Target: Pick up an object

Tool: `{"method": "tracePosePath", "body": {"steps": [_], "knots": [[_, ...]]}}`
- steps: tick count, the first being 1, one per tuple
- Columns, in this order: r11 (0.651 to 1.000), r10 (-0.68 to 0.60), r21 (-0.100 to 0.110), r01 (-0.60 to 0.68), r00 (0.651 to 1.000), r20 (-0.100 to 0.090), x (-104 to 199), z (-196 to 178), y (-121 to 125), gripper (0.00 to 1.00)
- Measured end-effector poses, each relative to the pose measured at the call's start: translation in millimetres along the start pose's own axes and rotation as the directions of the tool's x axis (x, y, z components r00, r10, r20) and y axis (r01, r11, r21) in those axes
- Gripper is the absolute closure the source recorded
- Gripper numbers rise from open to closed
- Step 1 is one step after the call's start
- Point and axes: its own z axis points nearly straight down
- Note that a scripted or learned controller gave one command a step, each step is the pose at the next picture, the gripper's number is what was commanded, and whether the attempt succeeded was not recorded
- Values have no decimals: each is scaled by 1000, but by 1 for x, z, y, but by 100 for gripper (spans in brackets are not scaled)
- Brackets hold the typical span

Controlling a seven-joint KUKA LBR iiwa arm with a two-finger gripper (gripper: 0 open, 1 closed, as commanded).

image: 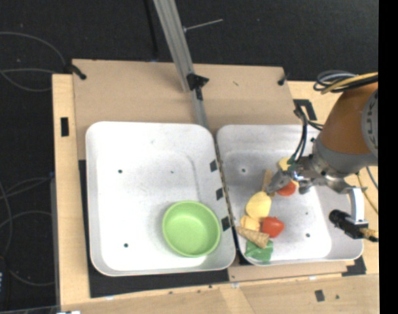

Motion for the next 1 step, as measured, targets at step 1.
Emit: {"method": "tracePosePath", "body": {"steps": [1], "knots": [[1000,4,-8,-4,1000,-2,0,-14,2,100]]}}
